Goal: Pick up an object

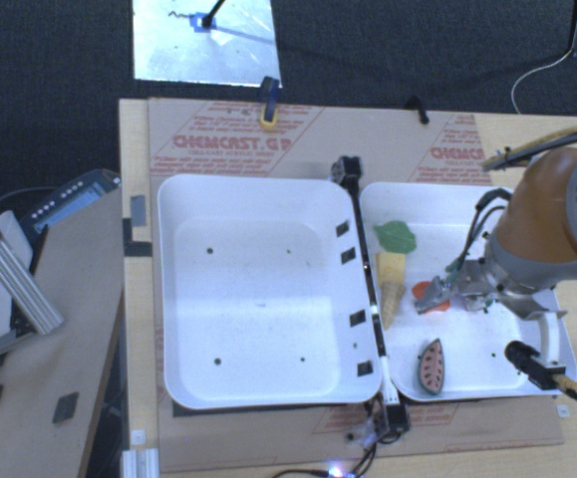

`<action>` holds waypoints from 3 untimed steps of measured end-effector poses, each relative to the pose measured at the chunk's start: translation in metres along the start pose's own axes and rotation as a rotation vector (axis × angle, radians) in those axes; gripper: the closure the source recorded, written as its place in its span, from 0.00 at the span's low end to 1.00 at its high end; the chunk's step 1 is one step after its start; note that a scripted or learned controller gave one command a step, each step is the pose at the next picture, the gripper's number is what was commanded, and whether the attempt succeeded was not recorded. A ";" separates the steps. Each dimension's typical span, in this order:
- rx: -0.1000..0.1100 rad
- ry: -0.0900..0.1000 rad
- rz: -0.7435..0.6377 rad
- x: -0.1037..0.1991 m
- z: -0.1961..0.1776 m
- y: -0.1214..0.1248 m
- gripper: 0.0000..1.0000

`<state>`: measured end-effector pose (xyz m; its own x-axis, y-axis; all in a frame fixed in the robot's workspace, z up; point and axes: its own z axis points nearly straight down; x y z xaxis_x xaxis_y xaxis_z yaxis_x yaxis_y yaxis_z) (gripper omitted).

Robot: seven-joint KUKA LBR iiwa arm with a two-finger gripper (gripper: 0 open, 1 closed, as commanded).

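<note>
Your hand (435, 301) sits low in the right bin (487, 371), its fingers reaching toward a small orange-red piece (425, 290) that lies on the bin floor. You cannot tell from this angle whether the fingers are spread or closed, nor whether they grip that piece or merely touch it. Beside it, toward the divider, lies a pale yellow cone-shaped toy (392, 282) with a green leafy toy (396, 235) just above it. A watermelon slice toy (431, 364) rests near the front wall, well apart from the hand. The left bin (258, 297) holds nothing you need. Judging by the hand's low pose, the orange-red piece looks like the target, chosen because it lies closest.
</note>
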<state>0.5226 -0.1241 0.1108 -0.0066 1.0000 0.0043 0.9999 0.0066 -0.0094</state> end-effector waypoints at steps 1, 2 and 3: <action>-0.013 -0.005 0.003 -0.003 -0.018 0.003 1.00; -0.007 -0.002 0.004 0.039 0.029 -0.037 1.00; -0.018 -0.006 0.000 0.036 0.017 0.035 1.00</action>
<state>0.5568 -0.0879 0.0937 -0.0065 1.0000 -0.0014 0.9999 0.0065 0.0085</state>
